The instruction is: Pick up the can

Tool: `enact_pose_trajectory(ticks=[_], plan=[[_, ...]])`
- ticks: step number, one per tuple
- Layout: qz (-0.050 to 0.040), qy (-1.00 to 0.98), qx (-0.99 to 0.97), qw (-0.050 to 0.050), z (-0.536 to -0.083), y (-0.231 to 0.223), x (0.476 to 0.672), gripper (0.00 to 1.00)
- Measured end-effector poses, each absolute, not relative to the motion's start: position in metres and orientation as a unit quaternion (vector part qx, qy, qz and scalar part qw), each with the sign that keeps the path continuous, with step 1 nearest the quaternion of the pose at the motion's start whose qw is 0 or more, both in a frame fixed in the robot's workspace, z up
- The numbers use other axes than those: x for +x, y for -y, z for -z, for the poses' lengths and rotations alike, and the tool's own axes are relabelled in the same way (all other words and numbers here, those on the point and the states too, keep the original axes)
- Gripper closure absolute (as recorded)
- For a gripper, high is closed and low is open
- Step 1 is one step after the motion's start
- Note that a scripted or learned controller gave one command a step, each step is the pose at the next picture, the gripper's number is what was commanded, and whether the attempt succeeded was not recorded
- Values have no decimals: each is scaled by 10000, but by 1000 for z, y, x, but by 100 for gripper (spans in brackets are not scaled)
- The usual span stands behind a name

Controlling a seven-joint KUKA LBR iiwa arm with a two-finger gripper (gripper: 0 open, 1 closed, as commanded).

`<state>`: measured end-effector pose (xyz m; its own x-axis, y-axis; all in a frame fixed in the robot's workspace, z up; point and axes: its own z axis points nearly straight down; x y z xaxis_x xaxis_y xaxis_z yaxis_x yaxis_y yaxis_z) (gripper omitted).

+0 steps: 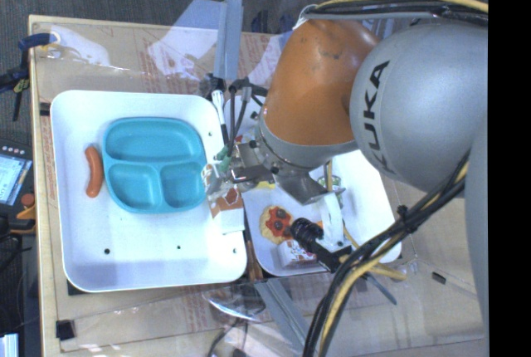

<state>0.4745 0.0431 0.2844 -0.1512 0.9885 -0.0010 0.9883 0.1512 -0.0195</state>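
Left bin [124, 256]: blue tray [156, 162] with three compartments, orange sausage [94, 171] just beside its left edge. Right bin [274, 260]: pizza slice [276, 223], partly covered. Bench [124, 40] of pale wood.

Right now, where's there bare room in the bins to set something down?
Left bin: bare floor below the blue tray, and a strip above it. The hot dog narrows the tray's left side. Right bin: crowded, with the pizza slice and the arm overhead.
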Motion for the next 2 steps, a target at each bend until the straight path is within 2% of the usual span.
enact_pose_trajectory(ticks=[2], plan=[[-126, 7610, -6486, 95, -301, -43, 474, 100]])
